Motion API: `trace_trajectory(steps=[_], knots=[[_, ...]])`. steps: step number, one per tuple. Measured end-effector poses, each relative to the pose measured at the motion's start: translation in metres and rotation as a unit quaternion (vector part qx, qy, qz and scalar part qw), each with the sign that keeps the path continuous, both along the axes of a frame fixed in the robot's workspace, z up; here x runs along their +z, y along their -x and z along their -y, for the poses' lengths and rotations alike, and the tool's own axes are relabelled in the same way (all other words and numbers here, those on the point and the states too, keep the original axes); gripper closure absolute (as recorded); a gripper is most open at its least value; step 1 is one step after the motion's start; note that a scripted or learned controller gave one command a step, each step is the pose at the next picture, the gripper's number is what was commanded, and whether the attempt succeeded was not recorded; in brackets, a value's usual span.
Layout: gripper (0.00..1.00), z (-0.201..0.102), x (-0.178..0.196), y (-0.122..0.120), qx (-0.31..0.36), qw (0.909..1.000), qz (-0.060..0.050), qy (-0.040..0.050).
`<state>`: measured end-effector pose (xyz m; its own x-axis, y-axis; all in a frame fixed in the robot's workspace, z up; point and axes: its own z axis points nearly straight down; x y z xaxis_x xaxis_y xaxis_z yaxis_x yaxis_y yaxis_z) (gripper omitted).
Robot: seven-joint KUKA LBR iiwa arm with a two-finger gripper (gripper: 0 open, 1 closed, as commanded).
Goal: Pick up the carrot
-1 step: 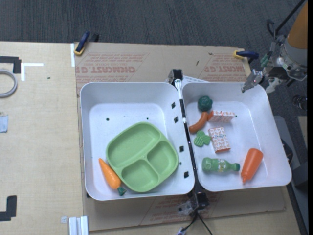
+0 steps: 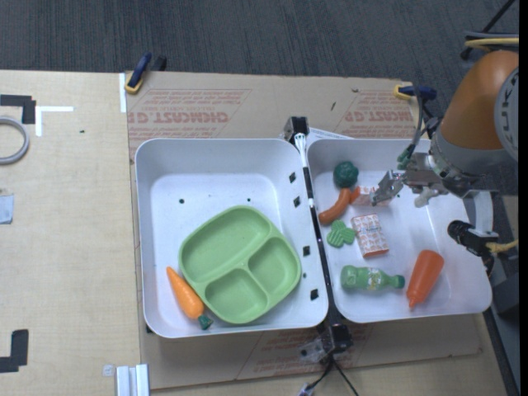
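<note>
The carrot [image 2: 185,293] is orange with a small green top. It lies in the left bin [image 2: 157,221], in the front left corner, tight against the rim of a green divided plate [image 2: 239,264]. My gripper [image 2: 386,190] hangs over the right bin [image 2: 462,299], in its back half and far from the carrot. It is just right of a curved orange piece [image 2: 334,209]. Nothing shows in the gripper's grasp.
The right bin also holds a dark green lump [image 2: 346,172], a green leafy piece [image 2: 340,236], a pink patterned box [image 2: 370,234], a green bottle [image 2: 373,280] and an orange bottle [image 2: 424,277]. A ridge [image 2: 309,221] divides the two bins.
</note>
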<state>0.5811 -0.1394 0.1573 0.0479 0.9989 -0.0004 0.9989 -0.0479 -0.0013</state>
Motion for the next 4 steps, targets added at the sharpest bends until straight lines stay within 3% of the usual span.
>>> trace_trajectory(steps=[1,2,3,4], knots=[[0.00,-0.103,0.035,-0.014,-0.121,0.9926,0.001,0.0002],[0.00,-0.102,0.081,-0.050,-0.016,0.9999,0.000,0.0007],[0.00,-0.170,0.034,0.061,-0.158,0.9875,-0.001,0.0001],[0.00,-0.129,0.035,0.042,-0.112,0.9937,0.001,0.0004]])
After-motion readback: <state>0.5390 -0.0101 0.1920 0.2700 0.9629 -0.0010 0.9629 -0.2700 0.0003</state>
